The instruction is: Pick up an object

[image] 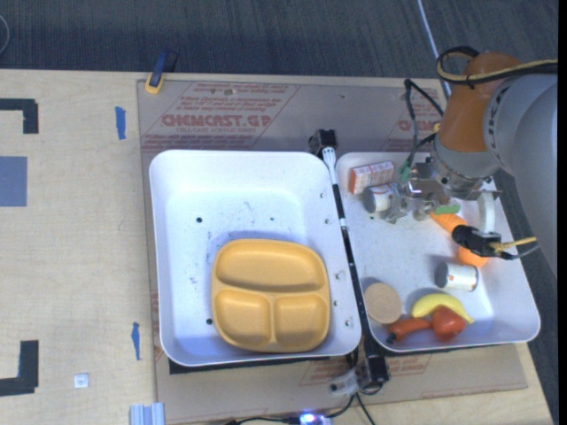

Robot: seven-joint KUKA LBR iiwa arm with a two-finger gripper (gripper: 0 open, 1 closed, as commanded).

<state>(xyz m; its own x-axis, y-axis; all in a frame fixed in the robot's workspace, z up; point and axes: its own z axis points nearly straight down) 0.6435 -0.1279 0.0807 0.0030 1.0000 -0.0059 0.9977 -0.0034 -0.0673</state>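
The bench was a light wooden surface, marked with black tape corners and short blue tape strips on its left portion. Beyond its far edge lay dark grey carpet. A brown cardboard sheet with red printing lay on the bench under both bins.

The left bin was a shallow white tray. It contained a yellow compartment plate, set toward the near right corner, with one long section and two smaller sections. The plate rested flat on the bin floor.

The right bin stood just beside the left bin, the two rims touching along a dark clamp strip. It contained several small objects: an orange and white carton at the far left corner, a carrot near the middle, a white cup, a tan disc, a yellow banana, and a red pepper next to a reddish piece at the near edge.

The arm entered from the right, with its orange band above the wrist. The gripper hung over the far part of the right bin, between the carton and the carrot. Whether its fingers were parted or closed could not be determined, and no object was visible between them. All objects lay on the bin floors.
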